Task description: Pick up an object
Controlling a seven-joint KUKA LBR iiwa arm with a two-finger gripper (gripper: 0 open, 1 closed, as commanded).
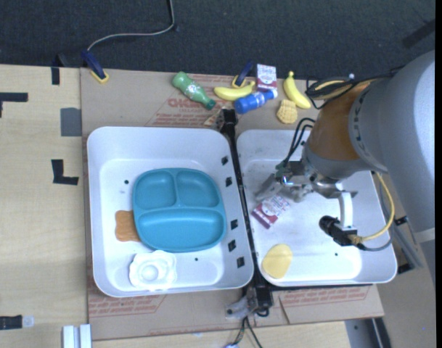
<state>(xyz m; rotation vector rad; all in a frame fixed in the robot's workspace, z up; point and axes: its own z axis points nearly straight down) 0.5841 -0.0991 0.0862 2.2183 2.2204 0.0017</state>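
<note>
In the right bin [366,267], a small red and white packet [270,209] lies flat near the left wall. My gripper [276,184] hangs low just above the packet's upper edge, reaching in from the right under the grey and orange arm [344,133]. A yellow lemon-shaped object [277,260] rests at the front of the same bin, apart from the gripper.
The left bin [104,158] holds a blue divided plate [179,209], an orange toast piece [123,225] and a white fried egg [152,270]. Behind the bins lie a green bottle [194,90], two bananas [234,91], a blue bottle [251,101] and a small carton [266,75].
</note>
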